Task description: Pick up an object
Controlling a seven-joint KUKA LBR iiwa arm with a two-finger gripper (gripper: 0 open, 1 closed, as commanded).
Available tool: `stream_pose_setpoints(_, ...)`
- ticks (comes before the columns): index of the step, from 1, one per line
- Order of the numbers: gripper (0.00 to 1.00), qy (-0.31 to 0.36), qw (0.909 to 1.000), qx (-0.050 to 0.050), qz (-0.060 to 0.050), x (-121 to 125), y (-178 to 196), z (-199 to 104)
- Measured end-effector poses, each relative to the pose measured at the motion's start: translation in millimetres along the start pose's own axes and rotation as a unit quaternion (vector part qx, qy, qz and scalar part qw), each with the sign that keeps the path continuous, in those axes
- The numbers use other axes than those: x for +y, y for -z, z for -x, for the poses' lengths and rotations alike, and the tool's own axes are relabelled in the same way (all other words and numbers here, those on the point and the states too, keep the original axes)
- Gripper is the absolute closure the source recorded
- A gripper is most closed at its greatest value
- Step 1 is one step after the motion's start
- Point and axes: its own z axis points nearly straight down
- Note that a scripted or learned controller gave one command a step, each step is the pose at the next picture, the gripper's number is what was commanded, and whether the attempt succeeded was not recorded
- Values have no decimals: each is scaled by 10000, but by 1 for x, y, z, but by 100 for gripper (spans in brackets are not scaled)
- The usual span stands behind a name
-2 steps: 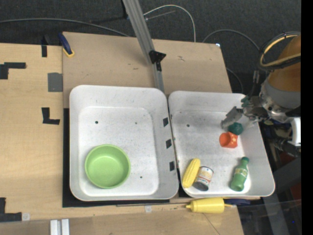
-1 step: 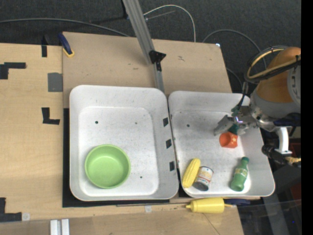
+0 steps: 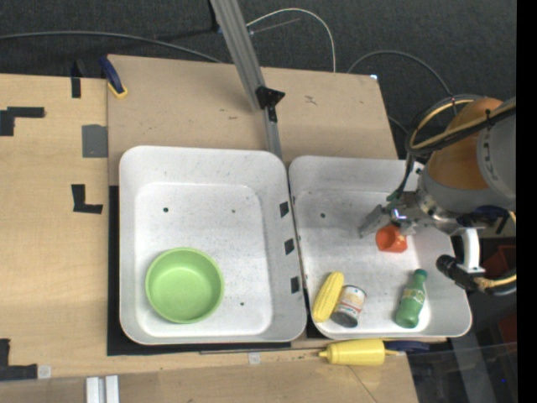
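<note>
small orange object (image 3: 391,240) | right bin (image 3: 336,191), centre-right | touching pincer (image 3: 388,218) tips

Wooden bench (image 3: 193,99) w/ two white bins (image 3: 134,225) side by side, yellow bottle (image 3: 357,353) at front edge.

You are looking at one arm (image 3: 470,170) at the right edge of the camera view. Note its rounded grey housing, with a broad orange band across the upper segment. A yellowish cable loops over the top of the orange section, and a thin dark cable arcs beside it. Below the band, the wrist narrows to a pale grey metal section. The gripper (image 3: 379,218) is grey metal, with a slim finger (image 3: 371,222) tapering to a point. You can also see a white bracket with black fittings and yellow cable at the lower right.
</note>
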Motion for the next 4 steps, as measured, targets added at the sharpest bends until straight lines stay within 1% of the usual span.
stream_pose_setpoints(1,100,12,10000,5,24,2,13,-1)
stream_pose_setpoints(2,100,2,10000,47,-54,1,59,7)
stream_pose_setpoints(3,100,10,10000,46,-46,3,112,8)
stream_pose_setpoints(4,100,34,9999,63,-72,14,104,-49)
